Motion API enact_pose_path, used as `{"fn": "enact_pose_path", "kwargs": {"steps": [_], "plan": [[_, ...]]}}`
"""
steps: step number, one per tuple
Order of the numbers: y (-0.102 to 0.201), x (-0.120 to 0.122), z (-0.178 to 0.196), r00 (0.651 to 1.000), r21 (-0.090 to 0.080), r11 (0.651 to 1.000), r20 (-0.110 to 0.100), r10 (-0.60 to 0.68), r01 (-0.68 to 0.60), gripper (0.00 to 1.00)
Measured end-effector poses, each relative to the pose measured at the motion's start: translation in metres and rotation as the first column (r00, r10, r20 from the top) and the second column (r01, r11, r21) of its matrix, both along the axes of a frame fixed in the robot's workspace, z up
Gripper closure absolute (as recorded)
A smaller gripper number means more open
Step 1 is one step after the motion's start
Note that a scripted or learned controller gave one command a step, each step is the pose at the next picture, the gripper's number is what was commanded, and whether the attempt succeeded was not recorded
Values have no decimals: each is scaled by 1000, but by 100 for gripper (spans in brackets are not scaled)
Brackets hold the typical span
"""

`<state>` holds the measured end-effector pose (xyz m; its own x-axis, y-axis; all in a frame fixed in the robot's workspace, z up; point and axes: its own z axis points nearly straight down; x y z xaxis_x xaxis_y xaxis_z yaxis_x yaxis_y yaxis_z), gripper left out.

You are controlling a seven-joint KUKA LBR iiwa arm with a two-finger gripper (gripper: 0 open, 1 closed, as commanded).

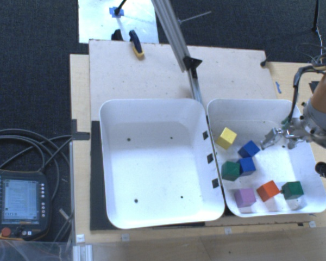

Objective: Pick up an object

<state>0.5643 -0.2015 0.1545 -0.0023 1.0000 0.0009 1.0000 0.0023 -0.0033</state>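
Several small cubes lie in the right bin (261,110): a yellow cube (226,137) near its left wall, two blue cubes (249,148) (247,165) touching each other, and a green cube (230,171) beside the lower blue one. Along the front wall sit a purple cube (244,197), an orange cube (268,190) and a dark green cube (292,189). My gripper (276,137) hangs over the right half of this bin, just right of the upper blue cube and apart from it. Nothing shows in its grasp.
The left bin (152,110) stands beside the right one. A slanted metal pole (171,29) crosses the bench board behind the bins. A teach pendant (19,203) and cables lie on the floor at far left.
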Motion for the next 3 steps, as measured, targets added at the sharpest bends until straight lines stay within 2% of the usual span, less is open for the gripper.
{"fn": "enact_pose_path", "kwargs": {"steps": [1,2,3], "plan": [[0,5,-42,1000,1,1000,15,0,-1,0],[-1,6,-29,1000,-4,1000,20,3,-3,100],[-7,8,35,1000,-5,1000,12,2,-2,100]]}}
